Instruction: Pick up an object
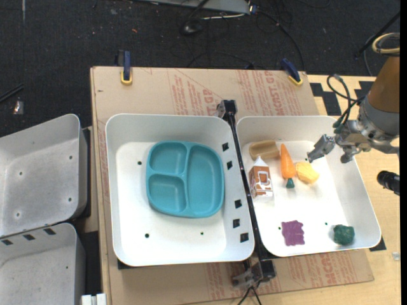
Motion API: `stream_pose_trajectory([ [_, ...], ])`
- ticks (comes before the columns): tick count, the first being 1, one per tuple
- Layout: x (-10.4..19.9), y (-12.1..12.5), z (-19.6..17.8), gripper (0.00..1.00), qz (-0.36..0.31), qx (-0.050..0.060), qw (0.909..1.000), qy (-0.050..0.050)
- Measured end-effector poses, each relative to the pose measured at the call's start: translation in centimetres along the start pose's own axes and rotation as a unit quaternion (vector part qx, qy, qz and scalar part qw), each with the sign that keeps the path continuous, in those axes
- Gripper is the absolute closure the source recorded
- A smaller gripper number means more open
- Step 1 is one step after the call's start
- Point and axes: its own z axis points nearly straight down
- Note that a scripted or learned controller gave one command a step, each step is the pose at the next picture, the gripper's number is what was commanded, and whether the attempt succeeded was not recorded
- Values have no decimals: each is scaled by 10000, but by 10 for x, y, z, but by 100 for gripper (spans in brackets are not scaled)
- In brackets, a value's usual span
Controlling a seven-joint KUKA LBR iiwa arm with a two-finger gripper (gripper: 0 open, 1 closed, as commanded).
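The gripper (pixel 336 149) hung open and empty just beside the yellow toy (pixel 308 173), so it looked ready to go down and grab

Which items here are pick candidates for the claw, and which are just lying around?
For the job, all in the right bin:
carrot
yellow piece
small carton
tan bread piece
purple piece
green lump
claw

Lying about:
teal divided plate in the left bin
clamps
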Motion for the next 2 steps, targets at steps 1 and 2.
stream_pose_trajectory([
  [1, 1, 3, -9, 0, -19, -71, 10000, -16],
  [2, 7, 9, 52, 0, -31, -47, 10000, -9],
])
